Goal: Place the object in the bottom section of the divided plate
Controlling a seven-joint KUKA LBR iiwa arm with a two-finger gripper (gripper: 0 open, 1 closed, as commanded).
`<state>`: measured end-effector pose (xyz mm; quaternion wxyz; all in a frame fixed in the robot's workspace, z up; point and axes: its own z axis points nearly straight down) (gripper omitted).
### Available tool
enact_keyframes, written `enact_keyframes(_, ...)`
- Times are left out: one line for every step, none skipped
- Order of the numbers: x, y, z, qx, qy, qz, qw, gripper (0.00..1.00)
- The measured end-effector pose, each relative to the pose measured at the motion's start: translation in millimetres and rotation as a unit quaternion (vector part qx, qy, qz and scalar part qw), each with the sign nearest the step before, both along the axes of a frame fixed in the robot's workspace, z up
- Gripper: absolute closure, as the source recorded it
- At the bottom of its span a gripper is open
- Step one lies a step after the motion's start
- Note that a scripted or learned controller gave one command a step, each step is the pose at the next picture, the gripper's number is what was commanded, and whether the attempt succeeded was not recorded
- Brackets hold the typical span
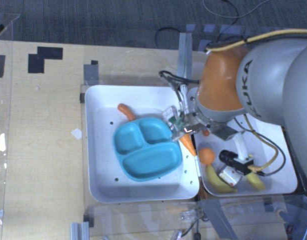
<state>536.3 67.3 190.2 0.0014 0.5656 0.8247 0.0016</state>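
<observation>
Grey arm [273, 74] overhead, claw [179, 124] beside blue divided plate [146, 149], grip state unclear.

An orange ball [207, 156] and two bananas [217, 179] lie in the right bin [288, 184]

The scene is viewed by one fixed camera above the bench [38, 149], angled downward. Both white bins [101, 184] are framed, and the arm [263, 69] is seen entering from the right.
</observation>
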Motion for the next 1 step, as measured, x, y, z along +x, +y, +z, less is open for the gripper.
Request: enact_keyframes(0.1,-0.5,0.2,0.0000,0.000,-0.001,1.0000,0.00)
